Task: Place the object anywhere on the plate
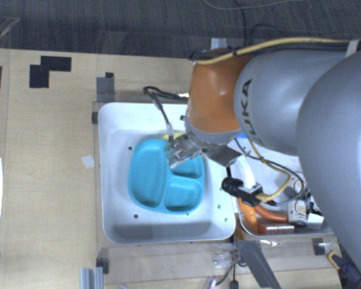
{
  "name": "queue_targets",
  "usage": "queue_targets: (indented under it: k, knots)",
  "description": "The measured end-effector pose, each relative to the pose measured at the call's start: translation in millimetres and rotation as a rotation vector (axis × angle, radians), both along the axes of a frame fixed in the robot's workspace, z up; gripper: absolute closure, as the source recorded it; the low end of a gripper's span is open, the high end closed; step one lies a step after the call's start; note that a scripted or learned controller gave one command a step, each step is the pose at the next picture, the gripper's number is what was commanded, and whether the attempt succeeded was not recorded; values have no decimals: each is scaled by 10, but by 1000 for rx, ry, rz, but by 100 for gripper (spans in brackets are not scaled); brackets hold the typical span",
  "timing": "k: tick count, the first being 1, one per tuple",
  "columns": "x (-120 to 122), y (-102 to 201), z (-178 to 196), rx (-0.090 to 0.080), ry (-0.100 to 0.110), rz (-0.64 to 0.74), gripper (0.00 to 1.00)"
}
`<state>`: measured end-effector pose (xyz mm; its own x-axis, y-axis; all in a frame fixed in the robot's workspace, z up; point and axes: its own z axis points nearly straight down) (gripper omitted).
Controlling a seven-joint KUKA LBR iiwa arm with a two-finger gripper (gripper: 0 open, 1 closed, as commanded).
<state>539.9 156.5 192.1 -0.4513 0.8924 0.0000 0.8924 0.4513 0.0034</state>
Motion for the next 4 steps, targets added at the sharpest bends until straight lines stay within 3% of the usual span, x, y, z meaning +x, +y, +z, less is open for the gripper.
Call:
queue_targets:
  k: [1,2,3,4]
  knots:
    - [-503,125,-515,0,-1,313,100]
    - [-116,675,-563,-1,0,225,100]
    - [56,719,-740,0,-2,313,100]
    - [220,704,-433,0,-3,121,100]
